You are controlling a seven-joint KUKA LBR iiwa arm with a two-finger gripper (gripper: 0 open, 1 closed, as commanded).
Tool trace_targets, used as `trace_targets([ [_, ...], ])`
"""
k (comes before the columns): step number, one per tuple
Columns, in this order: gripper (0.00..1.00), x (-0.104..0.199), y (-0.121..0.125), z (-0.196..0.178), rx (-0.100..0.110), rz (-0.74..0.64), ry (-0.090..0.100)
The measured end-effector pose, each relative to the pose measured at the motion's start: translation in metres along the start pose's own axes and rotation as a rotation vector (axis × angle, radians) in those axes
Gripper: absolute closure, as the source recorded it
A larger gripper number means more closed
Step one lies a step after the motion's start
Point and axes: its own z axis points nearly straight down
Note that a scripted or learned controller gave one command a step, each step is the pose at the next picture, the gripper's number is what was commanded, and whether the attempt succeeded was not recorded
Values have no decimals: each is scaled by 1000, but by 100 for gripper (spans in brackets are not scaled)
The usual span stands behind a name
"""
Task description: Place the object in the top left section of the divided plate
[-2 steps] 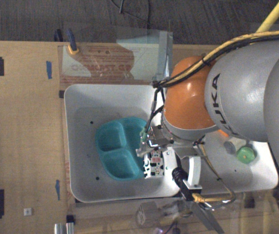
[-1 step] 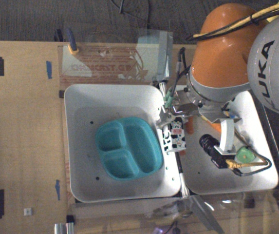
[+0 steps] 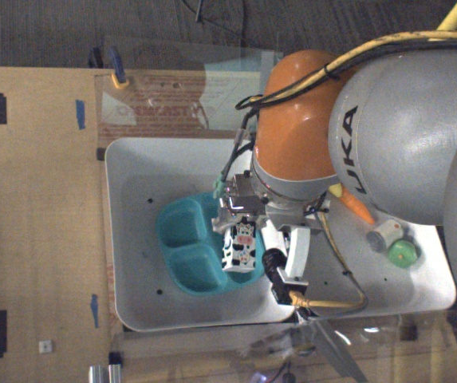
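Note:
A teal divided plate (image 3: 187,246) lies in the left part of the white bin (image 3: 132,182). My gripper (image 3: 240,231) hangs over the plate's right side, under the orange wrist band. A small black-and-white, cow-patterned object (image 3: 240,252) sits between its fingers, so the gripper is shut on it. The object is above the plate's right-hand section, at the edge nearest the arm. The arm hides the plate's right rim.
An orange carrot-like piece (image 3: 356,207), a grey cylinder (image 3: 383,233) and a green round piece (image 3: 403,252) lie in the bin's right part, beneath the arm. A cable (image 3: 324,302) loops near the bin's lower edge. Brown bench top lies to the left.

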Motion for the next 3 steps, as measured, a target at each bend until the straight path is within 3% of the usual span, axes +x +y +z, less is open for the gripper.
trace_targets([
  [1,100,-29,-2,47,0,-61,0],
  [2,100,-39,13,37,-5,-207,0],
  [3,100,-29,16,41,-5,-262,-1],
])
